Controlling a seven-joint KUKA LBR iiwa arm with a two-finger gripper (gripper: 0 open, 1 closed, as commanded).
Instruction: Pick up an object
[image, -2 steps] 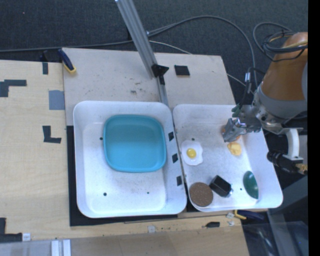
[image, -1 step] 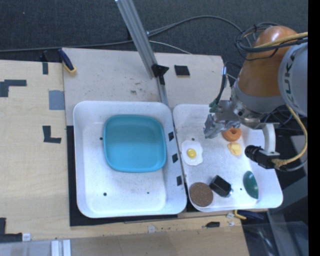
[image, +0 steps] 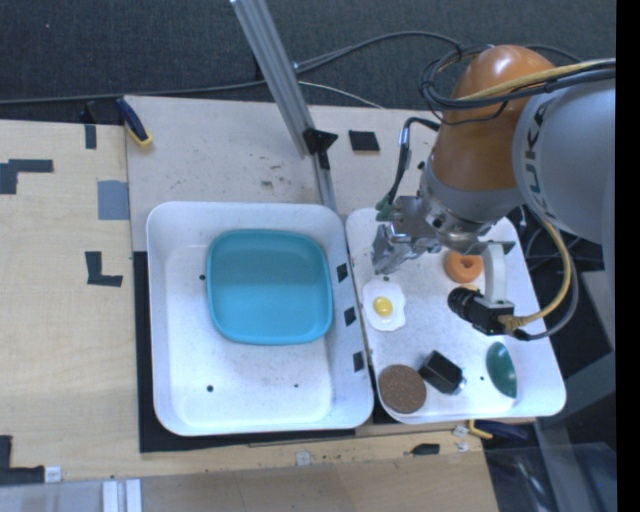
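Claw (image: 385, 255) hangs right of frame centre above the fried-egg toy (image: 384, 307), its grip state unreadable beneath the wrist.

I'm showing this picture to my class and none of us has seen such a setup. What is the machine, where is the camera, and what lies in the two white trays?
The picture comes from one camera fixed above a bench, looking down at a slant. The big grey and orange shape on the right is a robot arm; a program moves it to pick up an object. Its hand hangs over the right bin, just above a toy fried egg. Nothing can be seen between its fingers, and whether they are open or shut is hard to tell.

The left bin holds a blue square plate. The right bin also holds a brown round disc, a small black block, a dark green piece and an orange ring partly behind the arm.
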